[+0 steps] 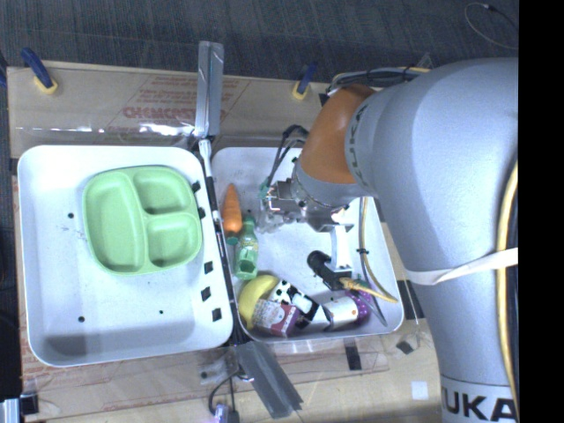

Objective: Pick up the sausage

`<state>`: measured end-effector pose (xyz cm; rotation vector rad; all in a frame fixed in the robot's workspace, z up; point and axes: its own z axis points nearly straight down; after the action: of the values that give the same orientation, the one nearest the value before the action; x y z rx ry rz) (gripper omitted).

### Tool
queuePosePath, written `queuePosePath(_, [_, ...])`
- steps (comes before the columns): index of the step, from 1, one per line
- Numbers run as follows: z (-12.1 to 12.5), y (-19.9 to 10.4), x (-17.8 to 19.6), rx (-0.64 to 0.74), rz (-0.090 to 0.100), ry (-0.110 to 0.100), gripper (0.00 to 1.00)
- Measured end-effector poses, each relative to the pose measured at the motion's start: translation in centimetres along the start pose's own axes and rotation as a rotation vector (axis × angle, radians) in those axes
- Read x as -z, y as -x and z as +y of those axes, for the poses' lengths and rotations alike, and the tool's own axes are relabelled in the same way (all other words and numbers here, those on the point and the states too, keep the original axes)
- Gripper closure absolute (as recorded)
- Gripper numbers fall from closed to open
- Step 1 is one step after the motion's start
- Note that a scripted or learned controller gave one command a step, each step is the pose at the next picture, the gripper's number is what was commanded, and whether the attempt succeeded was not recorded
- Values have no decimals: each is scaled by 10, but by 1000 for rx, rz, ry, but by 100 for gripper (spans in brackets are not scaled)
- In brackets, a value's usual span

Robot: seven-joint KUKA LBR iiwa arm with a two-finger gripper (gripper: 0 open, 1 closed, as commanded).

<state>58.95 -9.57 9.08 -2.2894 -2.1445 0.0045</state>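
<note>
The sausage (231,210), an orange-brown tapered piece, lies along the left wall of the right bin (291,161), pointing toward the back. My gripper (275,203) hangs low over the same bin, a short way to the right of the sausage and apart from it. Nothing shows between gripper and sausage. The grey arm with its orange band (330,144) reaches in from the right and hides the bin's right side.
A green bottle (246,254) lies just in front of the sausage. A yellow lemon (256,293), a dark red carton (280,317) and a purple item (361,310) crowd the front of that bin. The left bin (53,324) holds a green divided plate (141,218).
</note>
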Motion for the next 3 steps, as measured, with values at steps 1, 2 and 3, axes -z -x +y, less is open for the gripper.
queuePosePath(1, [-23, 67, 0, -33, 0, 0, 0])
queuePosePath(2, [-104, 21, 0, -78, 0, 1, 0])
queuePosePath(3, [-92, 99, 100, -408, 0, 2, 0])
